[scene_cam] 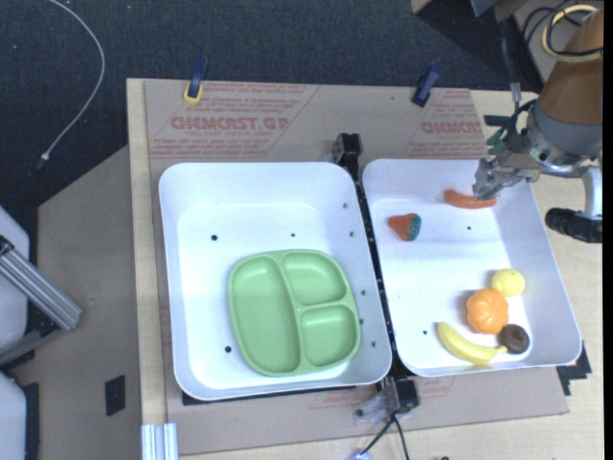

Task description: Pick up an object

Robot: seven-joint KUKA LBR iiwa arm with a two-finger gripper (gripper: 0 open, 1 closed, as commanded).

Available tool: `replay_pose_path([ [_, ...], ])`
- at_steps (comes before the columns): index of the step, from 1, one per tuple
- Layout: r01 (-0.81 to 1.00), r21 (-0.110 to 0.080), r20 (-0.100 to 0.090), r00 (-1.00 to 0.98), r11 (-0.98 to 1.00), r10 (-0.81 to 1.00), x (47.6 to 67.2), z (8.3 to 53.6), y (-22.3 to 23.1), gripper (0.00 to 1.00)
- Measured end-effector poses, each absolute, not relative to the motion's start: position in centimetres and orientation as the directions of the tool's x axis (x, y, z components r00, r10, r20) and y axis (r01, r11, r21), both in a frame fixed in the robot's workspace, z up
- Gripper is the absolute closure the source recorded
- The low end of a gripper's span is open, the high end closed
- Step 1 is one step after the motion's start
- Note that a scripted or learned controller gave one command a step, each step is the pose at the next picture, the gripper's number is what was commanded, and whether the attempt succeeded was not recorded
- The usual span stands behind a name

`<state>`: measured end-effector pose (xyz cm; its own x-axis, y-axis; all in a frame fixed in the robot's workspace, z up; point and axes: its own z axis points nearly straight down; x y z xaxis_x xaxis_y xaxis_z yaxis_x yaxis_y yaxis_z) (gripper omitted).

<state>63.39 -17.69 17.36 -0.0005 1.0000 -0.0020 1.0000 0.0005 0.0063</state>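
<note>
In the right bin (431, 286) lie several toy foods. An orange carrot-like piece (466, 198) rests near the far wall, and my gripper (490, 185) hangs directly over its right end, touching or almost touching it. A red strawberry (405, 226) sits left of centre. Near the front right are a yellow lemon (508, 282), an orange fruit (487, 310), a banana (467, 344) and a small brown piece (515, 338).
The left bin (192, 257) holds a green divided plate (292, 310). The arm (572, 94) comes in from the upper right above the right bin's far corner. Blue clamps (426, 84) hold the cardboard at the back edge.
</note>
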Motion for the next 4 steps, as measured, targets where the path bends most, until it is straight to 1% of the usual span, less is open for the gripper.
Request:
replay_pose_path([
  [1,1.0,0.008,-0.003,-0.001,0.001,1.0,63.6,22.4,-17.7,1.0],
  [2,1.0,-0.002,0.003,-0.005,0.005,1.0,62.1,21.7,-12.2,1.0],
  [3,1.0,-0.004,0.003,-0.004,0.004,1.0,59.2,21.2,-7.7,1.0],
  [4,1.0,-0.003,0.002,-0.005,0.005,1.0,57.6,21.1,-3.6,1.0],
])
